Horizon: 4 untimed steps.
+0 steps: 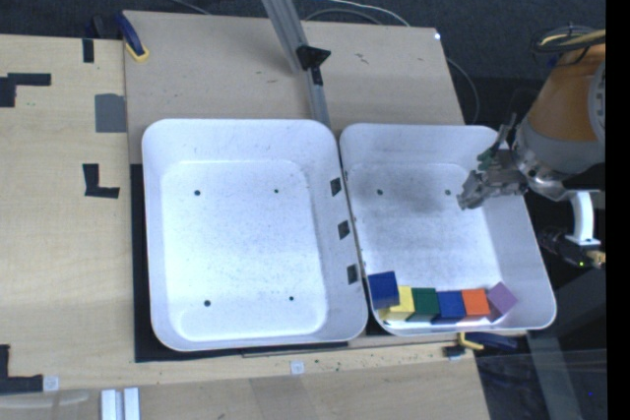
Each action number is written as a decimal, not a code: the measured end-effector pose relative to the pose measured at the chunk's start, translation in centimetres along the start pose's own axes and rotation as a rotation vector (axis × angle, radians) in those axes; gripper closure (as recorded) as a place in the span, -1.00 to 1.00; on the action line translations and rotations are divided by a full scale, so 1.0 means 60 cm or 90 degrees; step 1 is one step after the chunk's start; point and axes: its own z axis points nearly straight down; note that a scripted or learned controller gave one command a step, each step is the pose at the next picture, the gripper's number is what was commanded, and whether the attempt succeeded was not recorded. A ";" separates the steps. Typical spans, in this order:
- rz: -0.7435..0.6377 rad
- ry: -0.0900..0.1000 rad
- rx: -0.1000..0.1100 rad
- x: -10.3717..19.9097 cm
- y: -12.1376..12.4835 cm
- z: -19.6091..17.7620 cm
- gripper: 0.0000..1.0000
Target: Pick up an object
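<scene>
Seen from above at a slant, a grey arm with an orange band reaches in from the right, its pincer [477, 189] poised over the right-hand bin [413, 152] near that bin's right wall. Whether the pincer is spread or pressed together cannot be told at this size, and nothing shows in its grip. The objects on offer lie well apart from it, bunched along the bin's near edge: a blue block [382, 287] resting above a yellow block [399, 309], then a green block [424, 301], a second blue block [451, 305], an orange block [475, 302] and a purple block [501, 297] at the corner. They sit touching in a row, most likely because the sloping wall gathers them there. The left-hand bin [236, 138] stands just beside, the two sharing a wooden desk [59, 143]. The pick appears not yet begun.
</scene>
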 end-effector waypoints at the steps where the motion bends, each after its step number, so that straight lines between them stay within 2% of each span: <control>1: -0.003 0.001 -0.002 -0.016 0.078 0.011 1.00; 2: -0.002 0.000 -0.005 -0.018 0.065 -0.150 1.00; 3: -0.003 0.000 -0.004 -0.018 0.093 -0.218 1.00; 4: -0.007 0.003 -0.004 0.144 0.103 -0.299 1.00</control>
